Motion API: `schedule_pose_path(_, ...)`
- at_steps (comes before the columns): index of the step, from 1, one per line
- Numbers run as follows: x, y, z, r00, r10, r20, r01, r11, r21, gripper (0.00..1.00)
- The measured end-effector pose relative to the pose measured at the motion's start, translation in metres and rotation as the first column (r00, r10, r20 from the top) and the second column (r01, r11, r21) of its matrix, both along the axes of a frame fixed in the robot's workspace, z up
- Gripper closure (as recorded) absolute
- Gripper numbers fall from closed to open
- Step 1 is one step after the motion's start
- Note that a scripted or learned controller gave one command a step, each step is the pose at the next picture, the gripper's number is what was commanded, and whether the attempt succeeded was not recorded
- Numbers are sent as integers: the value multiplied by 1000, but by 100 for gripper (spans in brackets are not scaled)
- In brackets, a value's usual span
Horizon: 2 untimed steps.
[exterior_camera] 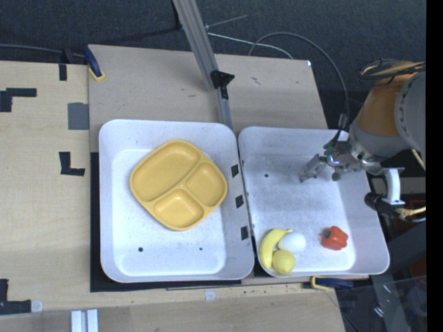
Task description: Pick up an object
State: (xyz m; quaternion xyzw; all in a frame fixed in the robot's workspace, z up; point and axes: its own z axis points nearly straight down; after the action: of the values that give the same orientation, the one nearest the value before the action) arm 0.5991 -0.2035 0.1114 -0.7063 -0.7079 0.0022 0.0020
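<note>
Left bin (114, 185), yellow tray (178, 184) (three compartments), right bin (367, 254), banana (270, 242), egg (294, 242)

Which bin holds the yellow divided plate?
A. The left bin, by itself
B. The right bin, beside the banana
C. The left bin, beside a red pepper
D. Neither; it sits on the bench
A: the plate lies alone in the left bin; the banana and pepper are in the right bin.

wooden bench (41, 206), dark carpet floor (83, 9), grey post (194, 30)
</note>
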Motion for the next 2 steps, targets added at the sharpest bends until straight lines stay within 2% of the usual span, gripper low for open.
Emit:
schedule_pose_path(1,0,1,-23,1000,1,5,-1,1000,-2,0)
schedule_pose_path(2,0,2,-13,1000,3,4,-3,1000,-1,100)
